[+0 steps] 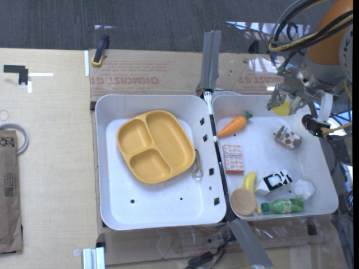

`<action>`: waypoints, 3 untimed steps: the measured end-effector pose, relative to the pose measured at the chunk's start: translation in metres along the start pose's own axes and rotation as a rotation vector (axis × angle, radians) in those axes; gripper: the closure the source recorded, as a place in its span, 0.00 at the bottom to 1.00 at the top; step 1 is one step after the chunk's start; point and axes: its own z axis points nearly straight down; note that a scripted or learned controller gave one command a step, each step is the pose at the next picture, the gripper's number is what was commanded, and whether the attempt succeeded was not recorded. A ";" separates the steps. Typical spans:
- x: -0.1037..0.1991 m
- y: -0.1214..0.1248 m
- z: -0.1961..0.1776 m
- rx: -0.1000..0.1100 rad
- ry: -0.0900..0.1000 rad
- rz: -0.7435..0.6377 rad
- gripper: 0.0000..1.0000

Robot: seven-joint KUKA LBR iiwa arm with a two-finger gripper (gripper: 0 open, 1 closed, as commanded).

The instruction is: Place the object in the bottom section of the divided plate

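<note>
A yellow divided plate (168, 142) lies in the left bin (112, 200), with nothing in its three sections. Its bottom section (148, 166) faces the bin's front. My gripper (283, 102) hangs over the far right corner of the right bin (322, 167). A small yellow object (284, 109) sits right at its tip, partly hidden by the wrist. Whether that object is lifted or resting on the bin floor is unclear.
The right bin holds a carrot (233, 125), a red box (233, 158), a small carton (286, 138), a banana (249, 181), a round brown cookie (243, 201), a green bottle (282, 206) and a black-and-white item (277, 180). A metal divider (210, 66) stands between the bins.
</note>
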 end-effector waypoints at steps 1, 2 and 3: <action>0.053 -0.002 -0.008 -0.001 0.001 -0.050 1.00; 0.120 -0.021 0.004 0.001 0.001 -0.143 1.00; 0.126 -0.100 0.004 0.001 0.001 -0.405 1.00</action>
